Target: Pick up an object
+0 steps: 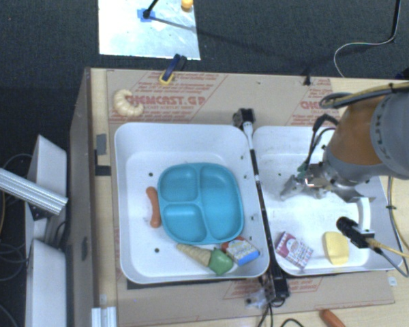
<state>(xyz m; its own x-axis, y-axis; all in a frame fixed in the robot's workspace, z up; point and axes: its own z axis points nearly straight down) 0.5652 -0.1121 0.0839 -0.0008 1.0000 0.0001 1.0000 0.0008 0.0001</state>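
Observation:
My gripper [296,184] hangs low over the middle left of the right bin [307,136], above bare white floor, with nothing visible in it. A red and white packet [294,249] lies at that bin's front left, well in front of the gripper. A pale yellow block [336,248] rests beside the packet, to its right. In the left bin [140,145] sits a blue divided plate [200,202] with an orange sausage [153,206] along its left side. A tan cone [194,253], a green piece [220,261] and a small blue and white box [243,251] lie in front of the plate.
A black divider rail [254,176] runs between the two bins. The grey arm with its orange band [358,138] covers the right bin's right side. Outside the bins, a beige curled toy [126,102] lies on the cardboard at the back left.

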